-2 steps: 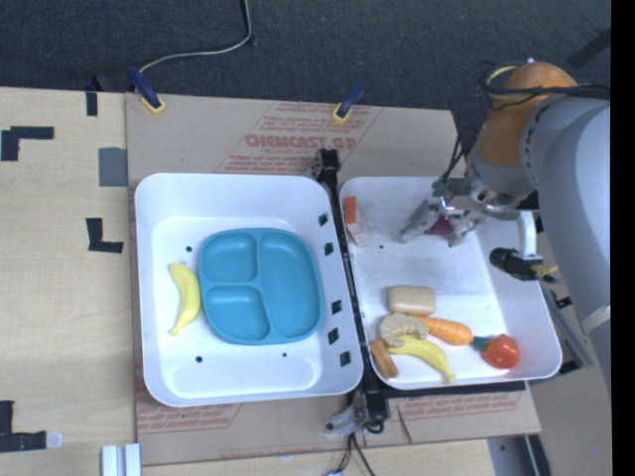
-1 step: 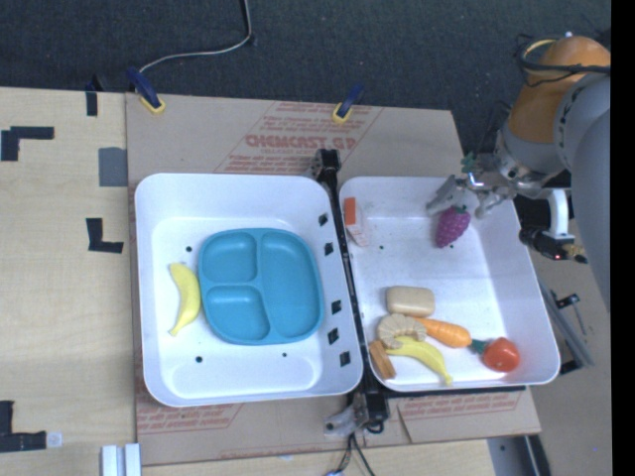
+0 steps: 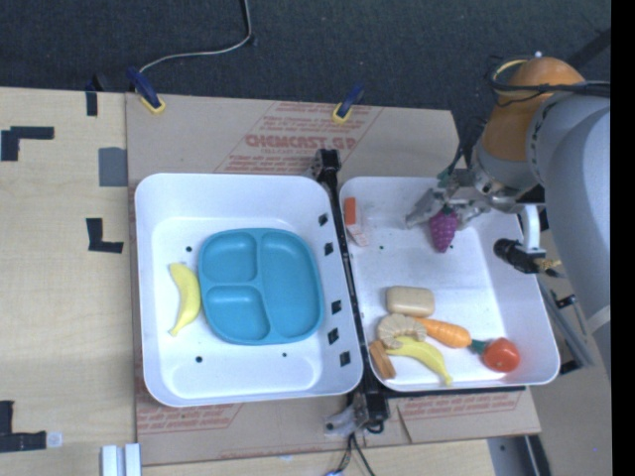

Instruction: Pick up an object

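Camera view shows our pincer (image 3: 444, 209) pinching purple grapes (image 3: 444, 230) at the right bin's (image 3: 516, 365) one o'clock corner. We should lift straight, slowly, keeping them gripped.

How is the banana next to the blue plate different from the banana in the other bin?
The left bin's banana lies by itself on the bin floor, just left of the blue plate; the right bin's banana is crowded against a carrot and other toy food. The left bin's banana runs nearly up and down the picture; the right bin's banana lies slanted. Both are yellow and curved.
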